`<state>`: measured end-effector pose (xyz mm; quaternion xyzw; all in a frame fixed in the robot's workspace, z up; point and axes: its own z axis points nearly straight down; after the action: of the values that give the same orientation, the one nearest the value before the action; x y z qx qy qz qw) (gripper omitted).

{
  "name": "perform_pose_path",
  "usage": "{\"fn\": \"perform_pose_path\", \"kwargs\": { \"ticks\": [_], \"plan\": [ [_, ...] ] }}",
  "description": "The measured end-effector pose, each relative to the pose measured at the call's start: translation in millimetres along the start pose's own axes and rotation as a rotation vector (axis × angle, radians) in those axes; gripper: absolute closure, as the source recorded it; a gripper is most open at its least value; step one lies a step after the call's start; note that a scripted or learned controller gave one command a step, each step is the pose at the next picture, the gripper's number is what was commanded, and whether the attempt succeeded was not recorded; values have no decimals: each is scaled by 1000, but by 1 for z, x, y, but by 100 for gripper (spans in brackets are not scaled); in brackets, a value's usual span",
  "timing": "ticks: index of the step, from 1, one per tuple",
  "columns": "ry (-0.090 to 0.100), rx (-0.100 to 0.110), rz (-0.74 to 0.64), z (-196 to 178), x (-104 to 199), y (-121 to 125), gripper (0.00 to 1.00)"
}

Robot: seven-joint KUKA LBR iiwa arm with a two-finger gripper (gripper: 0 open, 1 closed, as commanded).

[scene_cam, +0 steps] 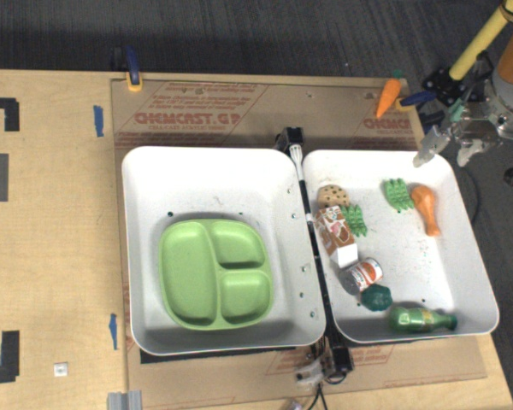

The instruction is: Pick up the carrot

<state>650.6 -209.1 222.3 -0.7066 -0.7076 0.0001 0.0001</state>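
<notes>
Plainly, orange carrot (425,207), tapered, lying in right bin (470,229), claw (445,148) spread, holding nothing.

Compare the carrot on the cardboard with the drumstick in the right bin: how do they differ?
The carrot is bright orange with a green top; the drumstick is duller orange and has none. The carrot lies outside the bins, the drumstick inside the right bin. Both are small, elongated and orange.

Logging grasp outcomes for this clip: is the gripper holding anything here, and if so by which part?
Nothing is held. The gripper is open above the right bin's far corner, apart from the carrot, which lies in the bin.
</notes>
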Motion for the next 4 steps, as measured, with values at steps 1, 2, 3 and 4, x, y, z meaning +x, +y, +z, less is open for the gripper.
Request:
{"fn": "perform_pose_path", "kwargs": {
  "ticks": [1,2,3,4],
  "plan": [
    [9,4,-94,105,-10,-27,0],
    [2,-2,-95,93,-12,-25,100],
    [-2,-3,-266,-4,-15,-82,100],
    [-4,-5,-675,-73,-15,-108,100]
  ]
}}
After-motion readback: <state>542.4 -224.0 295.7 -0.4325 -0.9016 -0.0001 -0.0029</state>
